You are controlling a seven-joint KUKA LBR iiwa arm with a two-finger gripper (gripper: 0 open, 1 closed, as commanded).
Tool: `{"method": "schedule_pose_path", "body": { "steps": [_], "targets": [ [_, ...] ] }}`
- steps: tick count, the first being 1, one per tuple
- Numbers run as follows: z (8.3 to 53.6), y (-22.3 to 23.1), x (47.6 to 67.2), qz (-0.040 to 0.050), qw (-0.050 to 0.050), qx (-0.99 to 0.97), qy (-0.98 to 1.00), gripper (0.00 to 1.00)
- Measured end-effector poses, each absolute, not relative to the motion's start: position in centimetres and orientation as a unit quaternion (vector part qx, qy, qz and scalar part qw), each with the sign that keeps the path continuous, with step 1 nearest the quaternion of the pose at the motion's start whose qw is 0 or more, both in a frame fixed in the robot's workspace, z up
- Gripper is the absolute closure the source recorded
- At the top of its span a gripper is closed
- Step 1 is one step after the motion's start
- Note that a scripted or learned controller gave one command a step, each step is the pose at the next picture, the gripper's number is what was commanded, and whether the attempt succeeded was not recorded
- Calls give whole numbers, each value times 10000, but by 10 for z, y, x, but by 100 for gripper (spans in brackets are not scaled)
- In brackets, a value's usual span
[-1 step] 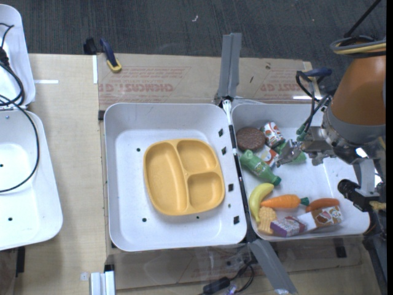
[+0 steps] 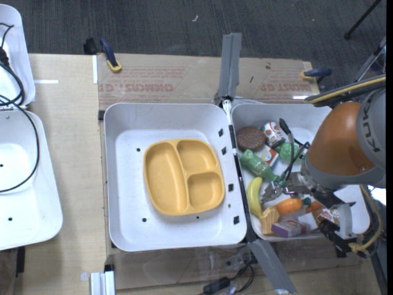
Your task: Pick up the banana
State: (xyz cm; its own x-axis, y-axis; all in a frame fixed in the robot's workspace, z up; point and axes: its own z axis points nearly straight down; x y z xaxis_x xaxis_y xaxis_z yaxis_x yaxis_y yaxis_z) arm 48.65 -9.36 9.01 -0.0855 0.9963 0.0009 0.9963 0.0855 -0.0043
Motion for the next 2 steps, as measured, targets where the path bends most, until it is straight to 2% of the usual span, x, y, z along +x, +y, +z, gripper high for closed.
{"method": "schedule_pose_path", "body": {
  "steps": [2],
  "targets": [
    [90,-94,487,13,17,-6761,-7368,0]
  ]
}}
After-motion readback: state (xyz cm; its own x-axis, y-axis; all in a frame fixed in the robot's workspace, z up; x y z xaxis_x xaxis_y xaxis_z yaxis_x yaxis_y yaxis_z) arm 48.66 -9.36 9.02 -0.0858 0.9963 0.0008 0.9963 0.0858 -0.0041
